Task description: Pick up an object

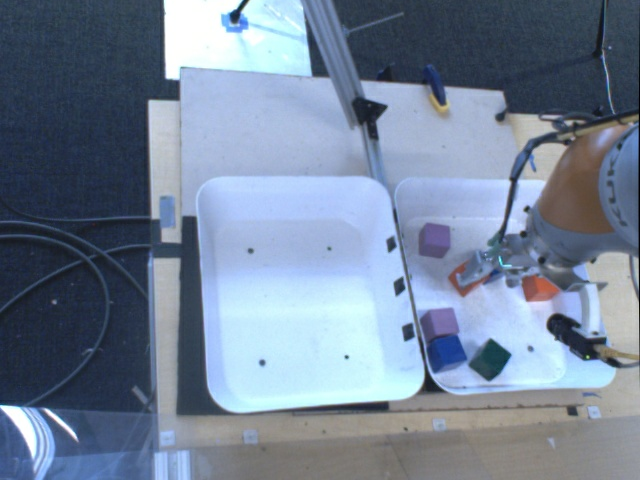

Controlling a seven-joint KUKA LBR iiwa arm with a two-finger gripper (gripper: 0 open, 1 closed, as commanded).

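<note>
Six blocks lie in the right bin [410,200]; claw [487,266] grip unclear.

The left bin [300,298] is offering wide open floor. In the right bin [480,193], blocks are crowding the near edge: a purple cube [439,322], blue cube [447,352] and green block [490,359] are sitting close together, leaving room along its far wall.
</note>
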